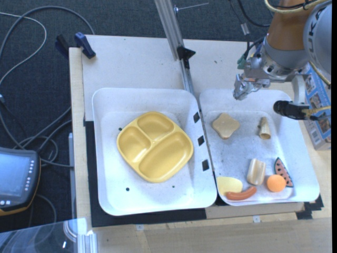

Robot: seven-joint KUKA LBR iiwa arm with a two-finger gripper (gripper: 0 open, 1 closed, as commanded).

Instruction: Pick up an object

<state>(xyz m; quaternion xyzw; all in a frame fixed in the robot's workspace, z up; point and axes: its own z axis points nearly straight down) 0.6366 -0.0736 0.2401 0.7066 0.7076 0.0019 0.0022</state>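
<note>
A: Left bin (105,194)?
B: One yellow divided plate (155,146).
A: Right bin (303,157)?
B: Tan bread slice (225,125) far left; small cone (264,128); near edge: banana (229,184), sausage (240,195), orange (276,183), watermelon wedge (281,172), wooden block (256,171).
A: Gripper (243,90)?
B: Above the far rim, holding nothing; how far its fingers part, cannot tell.

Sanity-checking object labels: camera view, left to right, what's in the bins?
Yellow plate → tan bread slice → yellow piece → sausage → tan block → small tan cone → orange ball → watermelon slice. The last few sit close together in x.
</note>
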